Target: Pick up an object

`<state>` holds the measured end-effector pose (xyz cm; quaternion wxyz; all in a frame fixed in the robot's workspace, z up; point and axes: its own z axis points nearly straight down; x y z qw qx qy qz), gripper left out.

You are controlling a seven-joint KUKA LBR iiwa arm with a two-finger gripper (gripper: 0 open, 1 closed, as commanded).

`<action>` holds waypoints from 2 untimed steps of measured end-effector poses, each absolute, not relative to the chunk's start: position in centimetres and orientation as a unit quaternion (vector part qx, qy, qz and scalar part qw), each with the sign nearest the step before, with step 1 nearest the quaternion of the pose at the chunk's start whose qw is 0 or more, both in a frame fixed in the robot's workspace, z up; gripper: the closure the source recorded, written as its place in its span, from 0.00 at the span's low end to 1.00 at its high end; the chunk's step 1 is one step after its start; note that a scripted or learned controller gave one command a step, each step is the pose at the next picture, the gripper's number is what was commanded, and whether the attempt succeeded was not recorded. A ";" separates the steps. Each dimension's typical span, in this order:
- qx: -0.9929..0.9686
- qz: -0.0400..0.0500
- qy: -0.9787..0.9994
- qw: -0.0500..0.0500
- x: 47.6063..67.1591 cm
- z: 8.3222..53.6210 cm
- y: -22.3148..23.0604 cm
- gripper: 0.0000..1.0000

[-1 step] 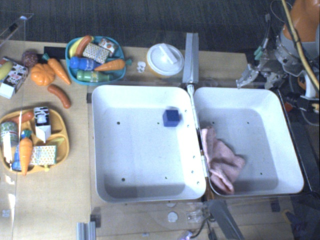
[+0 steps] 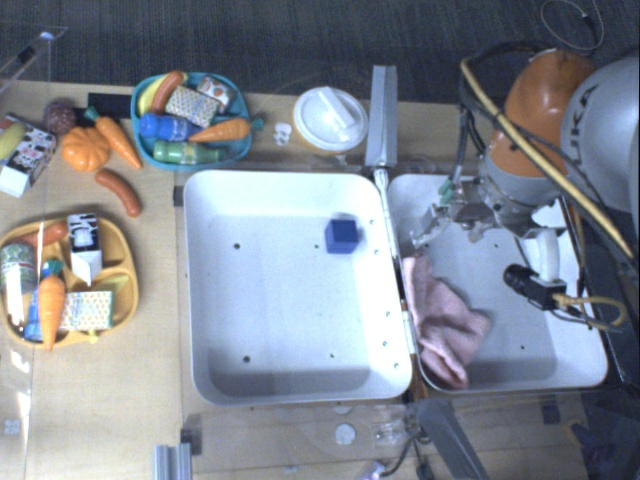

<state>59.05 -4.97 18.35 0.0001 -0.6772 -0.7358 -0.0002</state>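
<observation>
A small blue cube [image 2: 342,235] lies in the left white bin [image 2: 250,368], toward its upper right. A crumpled pink cloth [image 2: 445,320] rests in the right white bin [image 2: 570,363], against its left wall. My gripper [image 2: 432,224] hangs low over the upper left part of the right bin, just above the top end of the cloth. It is to the right of the wall between the bins, and nothing shows in its grasp. The grey arm with its orange band [image 2: 540,88] reaches in from the right.
On the bench left of the bins stand a blue bowl [image 2: 190,118] and a yellow plate [image 2: 65,283], both full of toy food. A toy pumpkin [image 2: 84,148] and sausage [image 2: 118,190] lie loose. A white round lid [image 2: 332,118] sits behind the bins.
</observation>
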 end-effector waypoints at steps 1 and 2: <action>-0.671 0.000 -0.741 0.000 51.3 12.2 -8.4 0.00; -0.664 -0.005 -0.748 -0.005 55.6 9.1 -10.1 0.00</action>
